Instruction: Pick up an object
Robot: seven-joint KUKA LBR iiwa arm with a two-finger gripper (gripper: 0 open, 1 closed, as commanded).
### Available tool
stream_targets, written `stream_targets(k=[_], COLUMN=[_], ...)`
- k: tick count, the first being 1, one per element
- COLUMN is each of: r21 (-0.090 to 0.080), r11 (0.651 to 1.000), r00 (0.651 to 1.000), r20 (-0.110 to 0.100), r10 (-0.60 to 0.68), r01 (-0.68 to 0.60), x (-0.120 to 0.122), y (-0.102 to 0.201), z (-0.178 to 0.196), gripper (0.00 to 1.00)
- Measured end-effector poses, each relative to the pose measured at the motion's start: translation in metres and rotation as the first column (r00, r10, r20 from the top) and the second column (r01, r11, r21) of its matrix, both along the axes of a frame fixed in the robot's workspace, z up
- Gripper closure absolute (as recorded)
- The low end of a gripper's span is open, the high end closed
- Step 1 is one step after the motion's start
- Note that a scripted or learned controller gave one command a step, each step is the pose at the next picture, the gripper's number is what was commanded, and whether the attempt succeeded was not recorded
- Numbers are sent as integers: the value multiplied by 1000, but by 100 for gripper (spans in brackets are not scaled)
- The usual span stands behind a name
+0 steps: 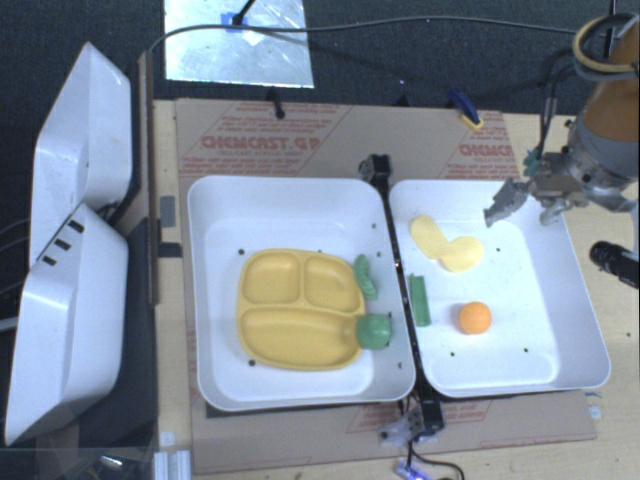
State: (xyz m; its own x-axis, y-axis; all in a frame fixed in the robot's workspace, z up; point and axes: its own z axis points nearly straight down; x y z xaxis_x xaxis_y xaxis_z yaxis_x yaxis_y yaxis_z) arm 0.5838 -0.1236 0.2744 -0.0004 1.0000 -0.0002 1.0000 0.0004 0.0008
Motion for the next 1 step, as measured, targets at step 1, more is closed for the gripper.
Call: stream_targets(k=[1], r21=[2], r11=[1000], r00=[1000], r20=[-12], r10=[-3], r01=[3], x=[7], y=[-31], z=[-152], gripper=[0])
